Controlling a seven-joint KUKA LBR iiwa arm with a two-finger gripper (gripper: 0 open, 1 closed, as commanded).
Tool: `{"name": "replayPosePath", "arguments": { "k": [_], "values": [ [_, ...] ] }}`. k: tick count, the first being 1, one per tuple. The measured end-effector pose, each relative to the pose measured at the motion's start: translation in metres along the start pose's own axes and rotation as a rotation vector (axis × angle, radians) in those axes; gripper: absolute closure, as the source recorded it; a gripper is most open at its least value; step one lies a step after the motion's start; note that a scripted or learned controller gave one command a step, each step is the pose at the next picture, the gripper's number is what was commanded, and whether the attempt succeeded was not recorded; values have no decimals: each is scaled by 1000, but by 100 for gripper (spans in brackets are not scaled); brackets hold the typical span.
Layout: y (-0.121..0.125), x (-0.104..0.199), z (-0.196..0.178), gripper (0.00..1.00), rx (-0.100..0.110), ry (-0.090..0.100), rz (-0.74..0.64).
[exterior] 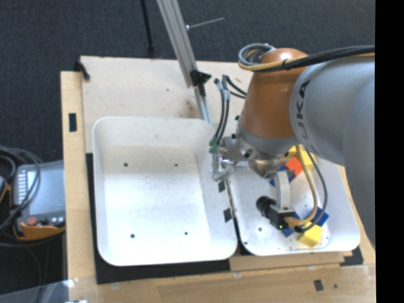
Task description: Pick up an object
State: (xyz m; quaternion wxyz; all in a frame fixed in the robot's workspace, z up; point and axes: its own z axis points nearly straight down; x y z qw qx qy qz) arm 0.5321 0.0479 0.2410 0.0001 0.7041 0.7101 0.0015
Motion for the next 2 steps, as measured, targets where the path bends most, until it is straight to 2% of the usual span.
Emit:
{"name": "replayPosePath", "arguments": {
  "k": [1,2],
  "values": [
    [-15,51,11,100,3,-1,1],
    [-14,48,10,0,2,-1,6]
  ]
}}
